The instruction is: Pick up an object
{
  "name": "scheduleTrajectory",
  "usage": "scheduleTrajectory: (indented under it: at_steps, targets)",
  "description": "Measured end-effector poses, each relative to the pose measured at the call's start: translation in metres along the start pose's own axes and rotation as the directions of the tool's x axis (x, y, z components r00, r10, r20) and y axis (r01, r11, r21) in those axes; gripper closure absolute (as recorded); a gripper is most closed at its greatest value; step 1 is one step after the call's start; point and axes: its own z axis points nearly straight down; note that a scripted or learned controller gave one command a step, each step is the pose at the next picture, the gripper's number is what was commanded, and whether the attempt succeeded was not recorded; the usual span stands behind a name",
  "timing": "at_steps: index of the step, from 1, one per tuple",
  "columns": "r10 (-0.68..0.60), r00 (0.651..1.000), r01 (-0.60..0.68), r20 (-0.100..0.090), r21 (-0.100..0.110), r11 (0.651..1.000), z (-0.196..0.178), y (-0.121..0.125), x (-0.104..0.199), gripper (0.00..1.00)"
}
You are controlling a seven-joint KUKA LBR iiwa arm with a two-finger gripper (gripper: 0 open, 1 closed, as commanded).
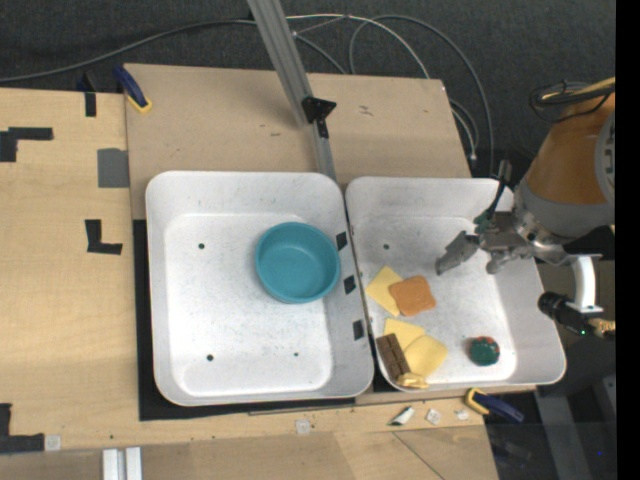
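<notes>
My gripper (468, 262) hovers over the right bin (415, 213), in its right middle part. Its two dark fingers (452, 255) are spread apart with nothing between them, so it is open. Just left of and below it lie a brown square piece (411, 294) and a yellow slice (380, 290) under its edge. More yellow slices (420, 348) and a dark brown bar (391, 356) rest near the bin's front edge. A small green round object (484, 350) sits at the front right. A blue bowl (296, 261) stands in the left bin (175, 298).
A grey metal post (285, 48) rises slanting from behind the two bins. Cables (420, 38) loop across the bench at the back. Blue and yellow clamps (133, 88) sit at the board's corners. The arm's orange band (565, 163) is at the right edge.
</notes>
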Motion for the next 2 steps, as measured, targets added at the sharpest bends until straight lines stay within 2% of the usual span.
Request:
scheduleTrajectory:
  at_steps: [1, 2]
  targets:
    - [-0.001, 1.000, 0.001, -0.001, 0.002, 1.000, 0.063, -0.002, 0.008, 0.00]
    - [0.001, 1.000, -0.001, 0.001, -0.009, 1.000, 0.085, 0.000, 0.007, 0.00]
